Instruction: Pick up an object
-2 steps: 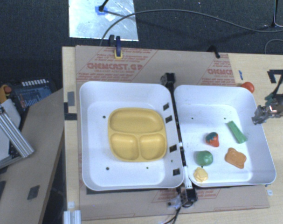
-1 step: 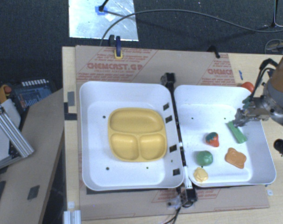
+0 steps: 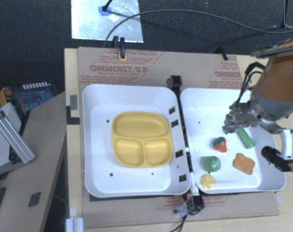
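Left bin: one yellow divided tray, well apart from the arm. Right bin: gripper low at mid-bin, grip state cannot be told, nothing seen held; green stick just beside it, then orange piece, green ball, red piece, yellow piece. Advice: the stick looks like the nearest candidate; centre over it and straddle its narrow width before descending.

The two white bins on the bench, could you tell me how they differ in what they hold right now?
The left bin holds a single yellow divided tray; the right bin holds several small toys: a strawberry, a round green piece, an orange piece, a pale yellow piece and a green stick. The gripper sits over the right bin, not the left. Both are shallow and white.
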`<act>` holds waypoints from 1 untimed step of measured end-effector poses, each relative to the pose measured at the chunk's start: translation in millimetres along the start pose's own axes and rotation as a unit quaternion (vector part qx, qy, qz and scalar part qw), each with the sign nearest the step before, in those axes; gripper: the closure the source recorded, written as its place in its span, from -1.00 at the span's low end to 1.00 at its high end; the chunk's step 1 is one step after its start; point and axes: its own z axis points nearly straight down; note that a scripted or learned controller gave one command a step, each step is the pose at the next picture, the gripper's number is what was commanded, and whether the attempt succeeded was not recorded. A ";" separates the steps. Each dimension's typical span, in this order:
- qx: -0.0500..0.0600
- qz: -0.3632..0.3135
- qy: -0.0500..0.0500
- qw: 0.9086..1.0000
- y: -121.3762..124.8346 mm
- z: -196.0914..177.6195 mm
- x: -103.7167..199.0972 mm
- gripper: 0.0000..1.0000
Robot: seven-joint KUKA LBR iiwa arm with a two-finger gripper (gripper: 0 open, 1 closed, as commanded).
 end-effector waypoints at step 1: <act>0.000 0.000 0.000 1.000 -9.7 -2.9 51.6 1.00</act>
